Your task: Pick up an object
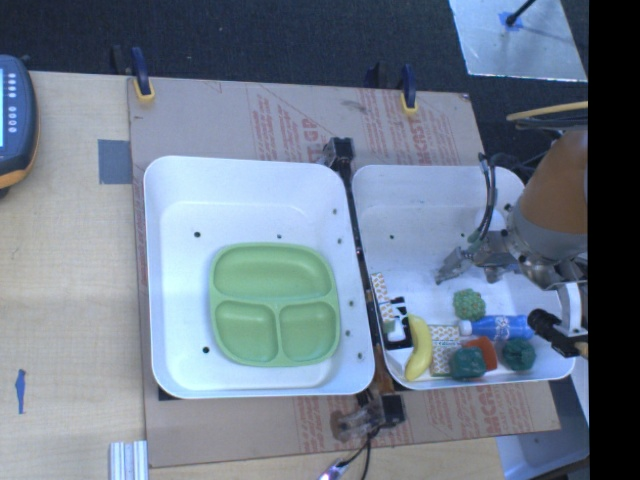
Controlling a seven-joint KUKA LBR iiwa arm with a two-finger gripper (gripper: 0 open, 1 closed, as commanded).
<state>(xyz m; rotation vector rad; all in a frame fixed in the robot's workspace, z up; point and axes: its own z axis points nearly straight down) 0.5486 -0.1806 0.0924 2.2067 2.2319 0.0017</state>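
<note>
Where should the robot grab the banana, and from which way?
Probably from above, around the middle of the banana, fingers across its narrow width. It lies flat and curved in the right bin, with a box left and toys right, leaving little side room.

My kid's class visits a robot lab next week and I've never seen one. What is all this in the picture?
A single camera fixed above a bench looks down at a slant. Two shallow white bins sit side by side. The left bin holds a green divided plate. The right bin holds small toys along its near edge: a banana, a blue bottle, a pale green broccoli-like piece and darker green items. The grey and orange shape at the right is the robot arm. Its gripper hovers over the right bin, above the toys, with nothing held.
</note>
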